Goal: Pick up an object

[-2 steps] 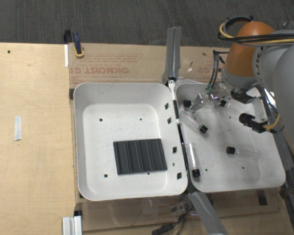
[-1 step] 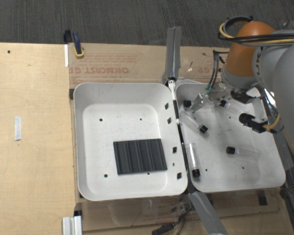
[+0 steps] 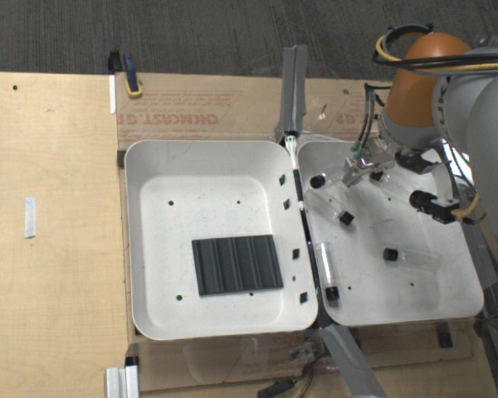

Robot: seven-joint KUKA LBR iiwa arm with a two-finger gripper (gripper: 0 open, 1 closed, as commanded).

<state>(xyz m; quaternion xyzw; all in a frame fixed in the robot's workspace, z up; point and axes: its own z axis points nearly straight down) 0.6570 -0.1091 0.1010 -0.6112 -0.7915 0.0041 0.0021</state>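
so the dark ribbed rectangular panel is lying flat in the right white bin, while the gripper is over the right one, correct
Not quite. The camera view shows the dark ribbed rectangular panel lying flat in the left white bin, not the right. The gripper is indeed over the right white bin.

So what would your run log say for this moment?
tool: over right bin, far-left corner | left bin: dark ribbed slab | pick: not yet
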